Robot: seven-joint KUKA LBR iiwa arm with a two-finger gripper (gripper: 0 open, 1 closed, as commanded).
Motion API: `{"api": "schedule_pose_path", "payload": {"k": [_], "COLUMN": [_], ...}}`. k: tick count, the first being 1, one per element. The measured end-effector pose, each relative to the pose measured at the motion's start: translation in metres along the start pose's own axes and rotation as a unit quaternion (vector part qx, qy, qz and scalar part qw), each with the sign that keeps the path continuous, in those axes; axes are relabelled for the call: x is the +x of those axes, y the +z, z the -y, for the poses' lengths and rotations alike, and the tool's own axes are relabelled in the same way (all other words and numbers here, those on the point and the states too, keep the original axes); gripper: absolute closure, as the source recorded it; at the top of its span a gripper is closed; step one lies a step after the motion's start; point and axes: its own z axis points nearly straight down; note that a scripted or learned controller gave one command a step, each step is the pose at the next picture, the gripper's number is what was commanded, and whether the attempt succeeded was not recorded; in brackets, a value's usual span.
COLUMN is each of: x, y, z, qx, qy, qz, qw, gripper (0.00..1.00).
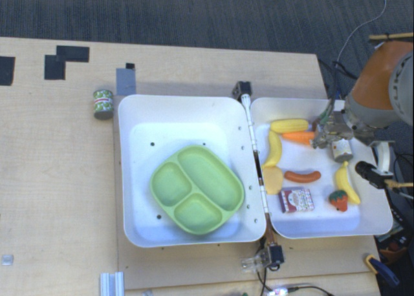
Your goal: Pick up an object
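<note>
The worktop (58, 159) looks like pale, matt wood-grain board. Both bins (129, 159) are smooth white plastic with a faint sheen. Left of the hand (326, 134), the green divided plate (197, 189) is smooth matt plastic; nearer it, the toy foods look glossy plastic.

Left bin (129, 159): white. Divided plate (197, 188): light green, plain. Right bin (323, 223): white. Toy bananas: yellow, one at the far side (289, 125), one curved by the divider (275, 151), one on the right (347, 183). Carrot (299, 137): orange. Sausage (302, 176): red-brown. Flat slice (272, 179): yellow-tan. Small packet (297, 200): red with white print. Strawberry (339, 199): red, green top. Counter (58, 191): pale wood with black squares (65, 61). Small can (103, 103): green-and-white pattern. Arm (381, 81): grey, orange band. Floor (194, 4): dark grey carpet.
</note>
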Motion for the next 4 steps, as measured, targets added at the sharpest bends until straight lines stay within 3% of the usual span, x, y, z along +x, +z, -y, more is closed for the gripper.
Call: {"api": "schedule_pose_path", "payload": {"k": [1, 2, 3, 4], "x": [0.002, 0.002, 0.002, 0.015], "y": [0.000, -0.011, -0.011, 0.022], "z": [0.000, -0.002, -0.002, 0.034], "qx": [0.001, -0.002, -0.002, 0.003], "qy": [-0.001, -0.002, -0.002, 0.006], "qz": [-0.002, -0.001, 0.000, 0.001], "qw": [1.0000, 1.0000, 1.0000, 1.0000], "gripper": [0.00, 1.00, 0.00, 0.00]}}
